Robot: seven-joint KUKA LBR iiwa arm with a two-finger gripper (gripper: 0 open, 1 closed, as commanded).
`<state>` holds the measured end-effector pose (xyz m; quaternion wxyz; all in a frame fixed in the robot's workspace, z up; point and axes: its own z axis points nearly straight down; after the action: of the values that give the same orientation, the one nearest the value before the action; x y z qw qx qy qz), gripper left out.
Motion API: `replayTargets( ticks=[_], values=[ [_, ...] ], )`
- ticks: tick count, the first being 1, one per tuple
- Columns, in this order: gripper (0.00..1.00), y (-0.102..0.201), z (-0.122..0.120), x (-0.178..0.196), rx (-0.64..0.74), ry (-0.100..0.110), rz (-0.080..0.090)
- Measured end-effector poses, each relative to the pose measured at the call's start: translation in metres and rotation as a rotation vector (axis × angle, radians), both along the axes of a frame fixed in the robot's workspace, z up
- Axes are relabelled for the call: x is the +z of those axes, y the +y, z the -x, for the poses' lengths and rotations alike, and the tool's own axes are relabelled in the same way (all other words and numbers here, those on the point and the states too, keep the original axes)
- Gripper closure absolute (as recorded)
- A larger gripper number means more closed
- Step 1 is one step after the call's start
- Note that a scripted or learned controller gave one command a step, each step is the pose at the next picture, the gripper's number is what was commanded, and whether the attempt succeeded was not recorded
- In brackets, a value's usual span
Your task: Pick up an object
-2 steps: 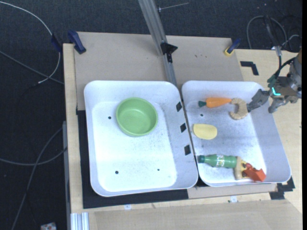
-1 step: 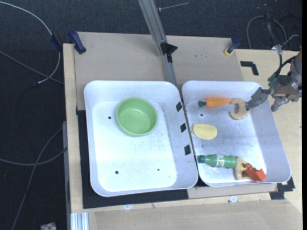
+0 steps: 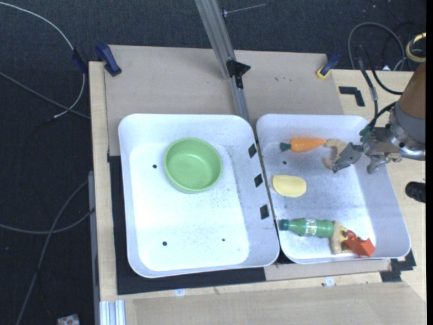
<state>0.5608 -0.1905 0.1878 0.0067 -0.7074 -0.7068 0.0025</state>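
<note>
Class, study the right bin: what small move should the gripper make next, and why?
Probably a short shift toward the carrot. The gripper sits in the right bin just beside the carrot's pale end, holding nothing, so that is the nearest thing; the yellow piece and green bottle lie farther off.

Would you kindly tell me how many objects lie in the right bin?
4: an orange carrot at the far end, a yellow piece mid-bin, a green bottle and a red-orange toy nearest. The tool may hide more.

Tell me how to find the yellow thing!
Look in the right bin, the one without the green bowl. The yellow thing lies near its left wall, between the carrot and the green bottle. It is the only plain yellow lump.
</note>
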Motion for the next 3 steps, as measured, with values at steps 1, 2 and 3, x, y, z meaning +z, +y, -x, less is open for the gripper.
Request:
replayTargets(
  ticks=[1,2,3],
  values=[
    [0.0,0.01,0.005,-0.05,0.0,-0.001,-0.001],
    [0.0,0.011,0.006,-0.095,0.0,-0.001,-0.001],
    [1.0,0.012,0.004,-0.08,0.001,-0.008,-0.001]
  ],
)
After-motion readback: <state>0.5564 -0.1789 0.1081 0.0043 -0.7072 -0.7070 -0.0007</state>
